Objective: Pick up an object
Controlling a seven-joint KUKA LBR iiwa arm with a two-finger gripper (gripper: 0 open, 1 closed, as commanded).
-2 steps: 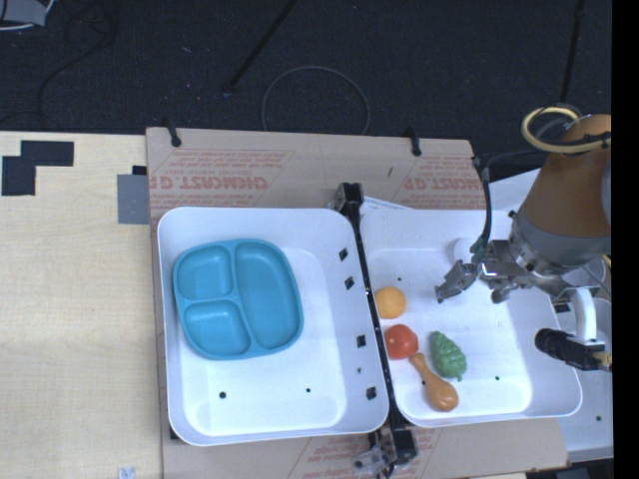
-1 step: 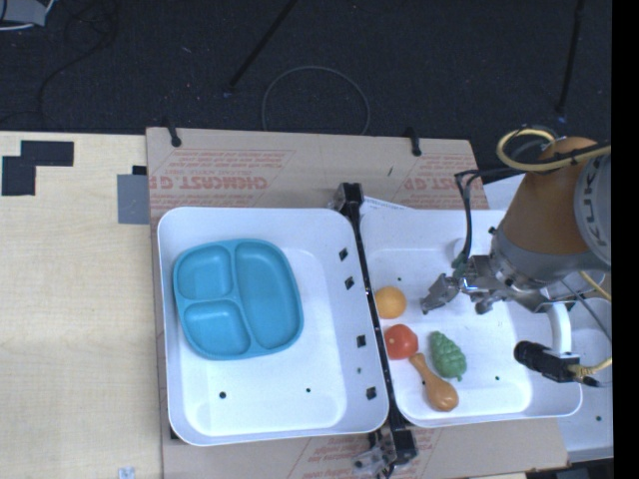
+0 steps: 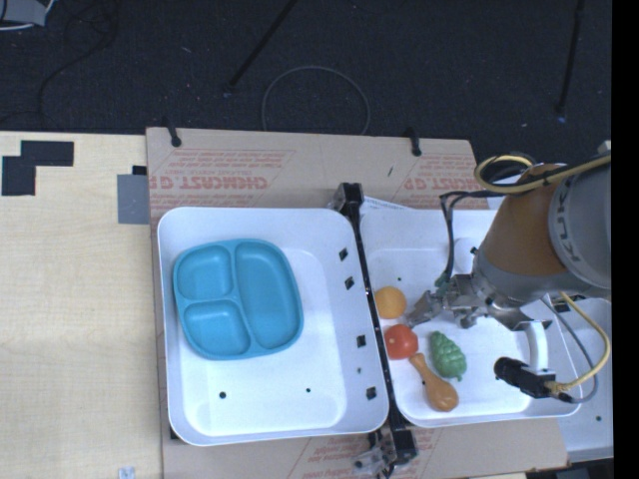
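An orange spoon [image 3: 433,385] lies at the right bin's [image 3: 419,239] front, beside a green toy [image 3: 448,355] and red ball [image 3: 400,341]. The gripper [image 3: 431,305] hovers near an orange ball [image 3: 390,301]; finger spread unclear. 1 blue plate [image 3: 238,298] sits left.

arm [image 3: 559,238]: runs off the right edge, its upper links cut from sight
right bin [image 3: 419,267]: far wall and right side covered by the arm
gripper [image 3: 439,305]: fingers too small and cluttered to read
yellow cable [image 3: 599,352]: loop passes beyond the frame
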